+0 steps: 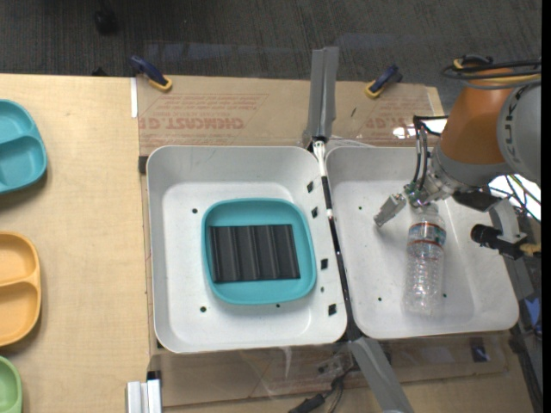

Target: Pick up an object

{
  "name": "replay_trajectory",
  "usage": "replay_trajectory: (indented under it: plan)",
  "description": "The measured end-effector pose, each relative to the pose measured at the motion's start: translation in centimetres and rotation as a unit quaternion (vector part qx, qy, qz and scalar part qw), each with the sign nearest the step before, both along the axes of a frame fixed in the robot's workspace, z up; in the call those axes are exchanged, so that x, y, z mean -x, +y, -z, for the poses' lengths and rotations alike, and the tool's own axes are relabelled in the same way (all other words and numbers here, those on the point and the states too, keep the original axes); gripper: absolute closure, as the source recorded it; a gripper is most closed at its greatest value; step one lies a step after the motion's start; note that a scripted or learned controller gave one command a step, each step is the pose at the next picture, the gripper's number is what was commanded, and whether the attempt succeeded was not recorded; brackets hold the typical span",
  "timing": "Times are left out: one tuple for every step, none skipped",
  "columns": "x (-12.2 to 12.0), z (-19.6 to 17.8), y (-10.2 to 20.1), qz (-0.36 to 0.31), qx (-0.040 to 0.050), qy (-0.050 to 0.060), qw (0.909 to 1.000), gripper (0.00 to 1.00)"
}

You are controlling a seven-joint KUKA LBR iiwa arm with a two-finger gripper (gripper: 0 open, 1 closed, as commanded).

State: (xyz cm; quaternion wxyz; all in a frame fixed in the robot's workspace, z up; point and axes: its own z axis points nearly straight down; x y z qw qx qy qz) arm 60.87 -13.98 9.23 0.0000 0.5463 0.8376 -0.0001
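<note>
so my gripper [392, 209] hangs low in the right bin [482, 317], up near its back half, with the orange band of my arm [478, 123] above it to the right. what i can make out of the tool is a grey piece slanting down to the left; whether it stands apart or together i cannot tell from this angle, and i see nothing caught in it. the likeliest thing to take is the clear plastic bottle [424, 265], lying on its side on the bin floor, cap end toward the tool and just beside it, body running toward the front rim. the left bin [172, 256] carries a teal tray [258, 292] with a dark ribbed insert [256, 252], too broad and flat to be the easier pick, i judge. to do this step well i would move over the bottle's body rather than its cap, turn the wrist so the closing line crosses the bottle's long axis, and come straight down. it is round, light and slick, so an off-centre squeeze would probably roll it away or pinch it out sideways; close gently, and lift only once it sits square.
</note>
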Motion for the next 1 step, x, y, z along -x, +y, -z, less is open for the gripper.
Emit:
replay_trajectory:
  plan:
    - [5.83,0.06,-6.23,0.033,0.0003,0.0,0.9995,0.0]
